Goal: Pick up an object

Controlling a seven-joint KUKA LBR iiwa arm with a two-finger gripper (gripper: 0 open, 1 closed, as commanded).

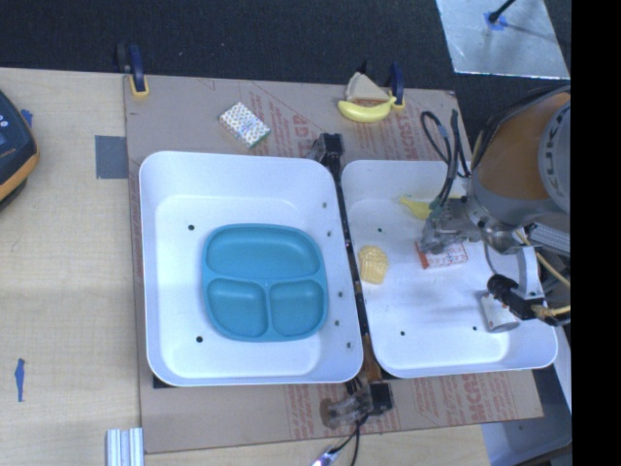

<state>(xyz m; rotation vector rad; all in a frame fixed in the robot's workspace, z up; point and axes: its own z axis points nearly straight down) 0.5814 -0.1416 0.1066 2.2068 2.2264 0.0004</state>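
Observation:
In the right bin (437,352) a small red-and-white packet (444,257) lies near the middle. My gripper (441,233) reaches in from the right and hangs directly over the packet's upper edge, partly hiding it. A pale yellow lumpy piece (373,264) rests by the bin's left wall. Just up and left of the gripper, a yellow wedge (415,205) pokes out. A grey-white block (496,313) sits at the bin's right side, under the arm's cabling.
The left bin (165,260) holds a blue divided plate (263,281). On the cardboard behind the bins lie a yellow banana toy (365,111) and a small patterned packet (244,123). A dark device (12,149) sits at the far left edge.

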